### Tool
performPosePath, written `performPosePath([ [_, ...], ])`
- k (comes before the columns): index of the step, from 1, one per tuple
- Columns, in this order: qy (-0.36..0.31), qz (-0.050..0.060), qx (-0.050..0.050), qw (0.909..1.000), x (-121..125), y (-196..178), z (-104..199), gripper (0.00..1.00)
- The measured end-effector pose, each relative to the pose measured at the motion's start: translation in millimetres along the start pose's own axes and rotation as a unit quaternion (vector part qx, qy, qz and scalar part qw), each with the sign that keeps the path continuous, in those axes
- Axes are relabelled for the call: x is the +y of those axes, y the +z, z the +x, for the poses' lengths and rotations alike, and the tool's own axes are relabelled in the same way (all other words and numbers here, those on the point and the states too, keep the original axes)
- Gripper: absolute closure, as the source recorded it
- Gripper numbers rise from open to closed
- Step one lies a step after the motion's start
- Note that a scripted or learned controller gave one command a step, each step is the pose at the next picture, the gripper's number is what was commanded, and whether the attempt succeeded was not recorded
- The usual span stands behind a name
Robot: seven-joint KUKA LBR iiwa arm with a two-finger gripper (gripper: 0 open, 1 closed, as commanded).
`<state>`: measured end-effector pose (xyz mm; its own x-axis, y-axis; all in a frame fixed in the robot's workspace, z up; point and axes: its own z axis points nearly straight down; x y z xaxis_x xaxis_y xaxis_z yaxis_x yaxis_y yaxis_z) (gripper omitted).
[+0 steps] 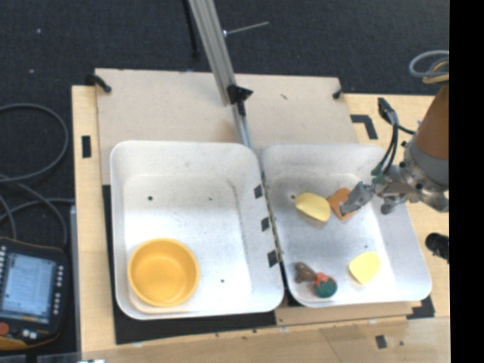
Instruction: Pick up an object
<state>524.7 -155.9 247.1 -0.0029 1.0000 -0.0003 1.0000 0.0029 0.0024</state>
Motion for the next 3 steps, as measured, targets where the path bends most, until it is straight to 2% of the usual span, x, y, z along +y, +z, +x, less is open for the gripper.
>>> performPosePath([
  [1, 0.001, 0.0, 0.0, 1.0, 0.0, 0.0, -0.2, 0.0],
  [2, 0.002, 0.003, 0.0, 1.0, -0.5, 57.9, 8.1, 0.0],
  [3, 0.002, 0.004, 0.0, 1.0, -5.8, 119.5, 2.9, 0.0],
])
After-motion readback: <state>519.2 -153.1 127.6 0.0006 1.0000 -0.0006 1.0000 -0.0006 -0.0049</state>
